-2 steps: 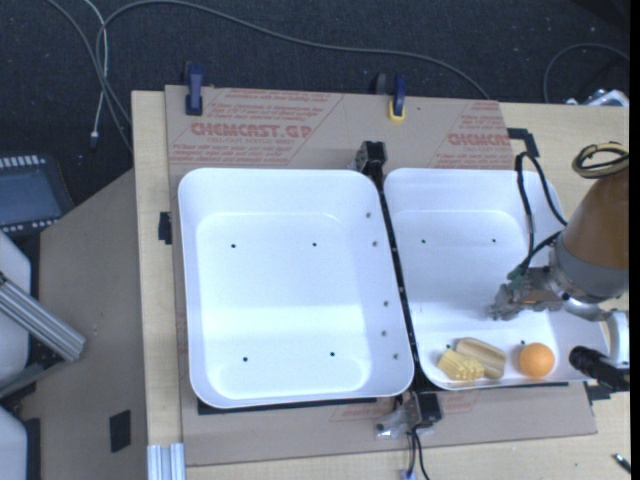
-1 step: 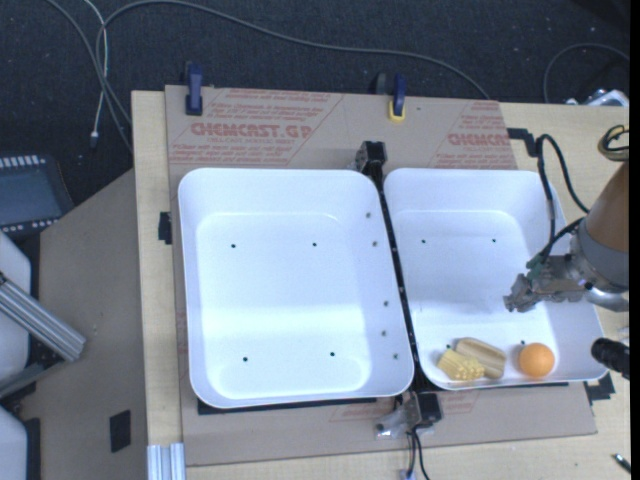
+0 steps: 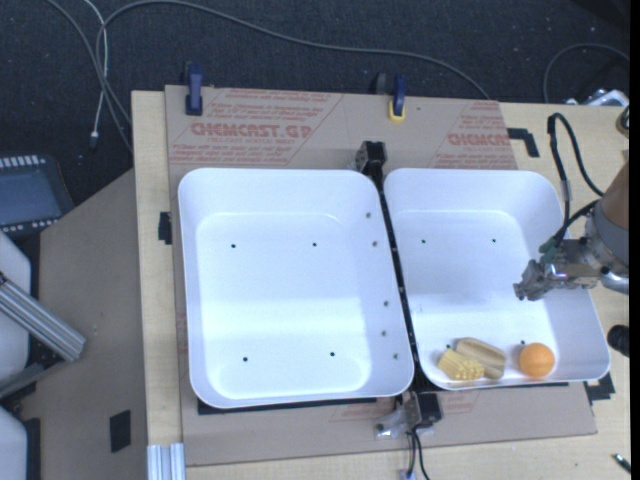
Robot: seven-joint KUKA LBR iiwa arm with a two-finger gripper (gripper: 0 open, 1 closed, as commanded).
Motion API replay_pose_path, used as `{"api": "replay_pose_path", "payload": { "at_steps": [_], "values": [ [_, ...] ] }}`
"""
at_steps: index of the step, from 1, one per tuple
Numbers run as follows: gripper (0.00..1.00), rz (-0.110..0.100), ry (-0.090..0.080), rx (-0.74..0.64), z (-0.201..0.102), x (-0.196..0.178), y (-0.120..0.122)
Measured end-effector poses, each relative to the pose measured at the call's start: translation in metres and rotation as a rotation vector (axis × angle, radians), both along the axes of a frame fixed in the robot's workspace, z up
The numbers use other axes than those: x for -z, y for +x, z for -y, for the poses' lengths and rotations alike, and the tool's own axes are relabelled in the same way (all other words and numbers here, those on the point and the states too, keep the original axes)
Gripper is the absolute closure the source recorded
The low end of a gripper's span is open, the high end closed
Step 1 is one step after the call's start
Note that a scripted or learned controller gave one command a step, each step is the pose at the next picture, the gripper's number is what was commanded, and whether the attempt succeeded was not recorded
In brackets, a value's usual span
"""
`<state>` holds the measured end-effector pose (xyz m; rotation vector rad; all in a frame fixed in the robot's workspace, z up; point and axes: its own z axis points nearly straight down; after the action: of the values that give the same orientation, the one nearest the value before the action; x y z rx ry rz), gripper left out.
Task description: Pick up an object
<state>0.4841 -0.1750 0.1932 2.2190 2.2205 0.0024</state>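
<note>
White plastic bins sit side by side on a wooden bench (image 3: 150, 268), seen from above at a slant. The right bin (image 3: 470, 228) holds three things along its near edge: an orange ball (image 3: 537, 359) toward the near right corner, a yellow corn cob (image 3: 461, 366) to its left, and a tan bread roll (image 3: 482, 351) lying just behind the cob and touching it. The ball lies apart from the other two. The grey arm (image 3: 612, 238) reaches in from the right, and its claw (image 3: 532, 282) hangs over the right side of the same bin, behind the ball and clear of all three things. Whether the claw's tips are apart or together cannot be told at this size; nothing can be seen between them. The left bin (image 3: 290, 288) shows bare white floor with small dark dots. Two blue clamps (image 3: 194, 86) grip the bench's far edge, and cables (image 3: 100, 38) trail across the dark floor (image 3: 300, 8) beyond.
</note>
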Motion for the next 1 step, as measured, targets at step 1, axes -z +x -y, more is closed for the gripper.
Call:
{"api": "replay_pose_path", "payload": {
  "at_steps": [1],
  "values": [
    [1.00, 0.001, 0.000, 0.000, 0.0001, -0.0520, 0.0007]
  ]
}}
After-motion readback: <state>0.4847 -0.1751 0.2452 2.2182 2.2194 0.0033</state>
